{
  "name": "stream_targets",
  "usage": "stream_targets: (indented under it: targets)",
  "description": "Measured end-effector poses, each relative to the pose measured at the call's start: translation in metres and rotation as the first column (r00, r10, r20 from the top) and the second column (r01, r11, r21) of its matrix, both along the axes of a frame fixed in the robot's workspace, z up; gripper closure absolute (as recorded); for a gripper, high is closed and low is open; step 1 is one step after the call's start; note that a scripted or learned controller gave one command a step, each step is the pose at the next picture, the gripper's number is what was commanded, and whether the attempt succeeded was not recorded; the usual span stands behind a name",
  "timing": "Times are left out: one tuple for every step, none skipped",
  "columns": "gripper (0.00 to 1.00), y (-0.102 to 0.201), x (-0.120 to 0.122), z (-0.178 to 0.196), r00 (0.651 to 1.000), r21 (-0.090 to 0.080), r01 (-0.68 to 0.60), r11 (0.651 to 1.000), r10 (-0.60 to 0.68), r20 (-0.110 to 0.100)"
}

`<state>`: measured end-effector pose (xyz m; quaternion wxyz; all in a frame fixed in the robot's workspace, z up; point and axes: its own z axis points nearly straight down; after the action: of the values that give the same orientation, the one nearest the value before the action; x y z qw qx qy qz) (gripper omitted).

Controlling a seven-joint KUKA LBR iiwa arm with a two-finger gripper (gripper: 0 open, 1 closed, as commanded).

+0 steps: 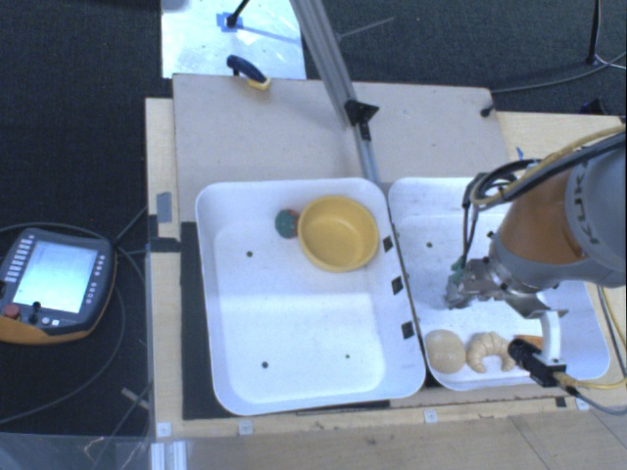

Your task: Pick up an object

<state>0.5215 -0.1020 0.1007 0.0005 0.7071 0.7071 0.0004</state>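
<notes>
Croissant-shaped tan pastry toy (487,351) lies at the right bin's (421,209) front edge, just beside a pale round bun-like piece (444,350) and an orange piece (530,342) half hidden under the arm. The gripper (462,290) hangs over that bin's middle; whether it is spread I cannot tell. To grasp cleanly, it should probably come down centred on one piece, clear of the bin wall and neighbours.

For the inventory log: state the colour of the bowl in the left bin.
Yellow; the bowl shows clearly in the camera view.
</notes>
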Motion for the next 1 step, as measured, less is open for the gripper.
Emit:
stream_targets:
  targets:
    - [1.0,-0.0023,-0.0019,0.0426,1.0,0.0,0.0,1.0,0.0,0.002]
